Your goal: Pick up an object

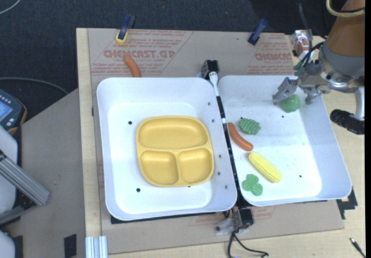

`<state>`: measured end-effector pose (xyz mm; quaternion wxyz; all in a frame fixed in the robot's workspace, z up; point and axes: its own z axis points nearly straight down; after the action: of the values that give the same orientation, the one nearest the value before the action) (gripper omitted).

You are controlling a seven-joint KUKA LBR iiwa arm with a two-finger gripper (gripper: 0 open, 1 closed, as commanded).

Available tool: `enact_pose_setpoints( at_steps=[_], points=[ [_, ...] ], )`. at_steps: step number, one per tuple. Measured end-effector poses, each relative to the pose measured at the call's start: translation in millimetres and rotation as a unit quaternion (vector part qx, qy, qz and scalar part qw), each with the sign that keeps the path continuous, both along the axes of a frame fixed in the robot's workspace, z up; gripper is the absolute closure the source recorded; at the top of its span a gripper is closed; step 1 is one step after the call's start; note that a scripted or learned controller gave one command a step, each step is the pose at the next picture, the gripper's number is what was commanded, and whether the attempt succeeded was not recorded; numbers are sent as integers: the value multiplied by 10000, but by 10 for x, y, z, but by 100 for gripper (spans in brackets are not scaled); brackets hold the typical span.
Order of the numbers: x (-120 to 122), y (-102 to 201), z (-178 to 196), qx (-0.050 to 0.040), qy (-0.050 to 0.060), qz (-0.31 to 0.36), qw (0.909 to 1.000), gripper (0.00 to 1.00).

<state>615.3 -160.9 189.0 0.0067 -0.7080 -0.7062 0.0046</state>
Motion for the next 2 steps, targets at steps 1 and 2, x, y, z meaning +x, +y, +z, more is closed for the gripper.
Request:
enact_pose_setpoints(
  at_steps=[1,2],
  points=[
    [34,2,89,-14,-76,14,10000,0],
    [49,85,-511,-4,-48,20,10000,0]
  ],
)
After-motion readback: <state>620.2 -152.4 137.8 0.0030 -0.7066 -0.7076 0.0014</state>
